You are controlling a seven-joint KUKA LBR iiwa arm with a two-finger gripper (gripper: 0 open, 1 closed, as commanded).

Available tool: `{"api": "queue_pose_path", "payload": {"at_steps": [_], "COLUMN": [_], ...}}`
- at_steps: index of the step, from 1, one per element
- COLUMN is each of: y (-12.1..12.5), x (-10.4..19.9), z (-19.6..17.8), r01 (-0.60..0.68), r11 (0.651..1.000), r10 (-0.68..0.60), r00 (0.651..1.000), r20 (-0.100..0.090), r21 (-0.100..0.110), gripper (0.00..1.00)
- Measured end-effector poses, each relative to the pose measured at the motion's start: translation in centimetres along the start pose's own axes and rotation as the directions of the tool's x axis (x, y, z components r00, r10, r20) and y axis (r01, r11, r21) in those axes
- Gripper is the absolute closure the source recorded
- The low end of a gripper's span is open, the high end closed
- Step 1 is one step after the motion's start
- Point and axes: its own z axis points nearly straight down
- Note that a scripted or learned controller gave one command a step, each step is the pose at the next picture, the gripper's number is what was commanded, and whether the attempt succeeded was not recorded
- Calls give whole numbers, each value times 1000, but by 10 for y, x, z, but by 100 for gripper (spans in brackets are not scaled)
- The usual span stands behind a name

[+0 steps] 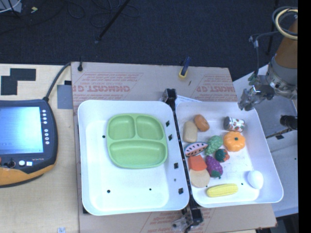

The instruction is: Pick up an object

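Note:
The right bin (265, 144) holds several toy foods: an orange pumpkin (234, 141), a small can (234, 124), a brown sausage-like piece (201, 123), a beige potato (190, 131), a purple grape bunch (214, 166), a yellow corn cob (222, 190) and a white egg (254, 179). My gripper (248, 101) hangs above the bin's far right corner, up and right of the can. Nothing shows between its fingers.
The left bin (92, 178) carries a green divided plate (136, 141). A teach pendant (24, 140) lies at the far left on the bench. A blue and yellow clip (184, 69) stands at the cardboard's back edge. Cables run over the dark floor behind.

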Motion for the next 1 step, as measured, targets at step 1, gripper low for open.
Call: {"api": "queue_pose_path", "payload": {"at_steps": [1], "y": [-26], "x": [51], "z": [10], "r01": [2], "r11": [1000], "r10": [-2], "r00": [1000], "r20": [-4], "r21": [9], "gripper": [100]}}
